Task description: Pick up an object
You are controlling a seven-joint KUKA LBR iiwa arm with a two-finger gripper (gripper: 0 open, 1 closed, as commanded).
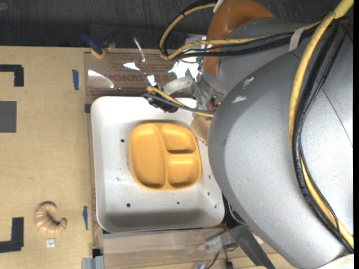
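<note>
The grey arm covers the right side of the view, including one bin. The pincer sits at the white bin's upper rim; its state cannot be determined. One yellow three-compartment plastic tray lies just below it. One tan ridged curled object rests on the table, well apart to the lower left.

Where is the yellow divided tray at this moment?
In the camera view, the yellow divided tray lies in the middle of the white bin, left of the grey arm; a tan curled object lies outside, at lower left.
</note>
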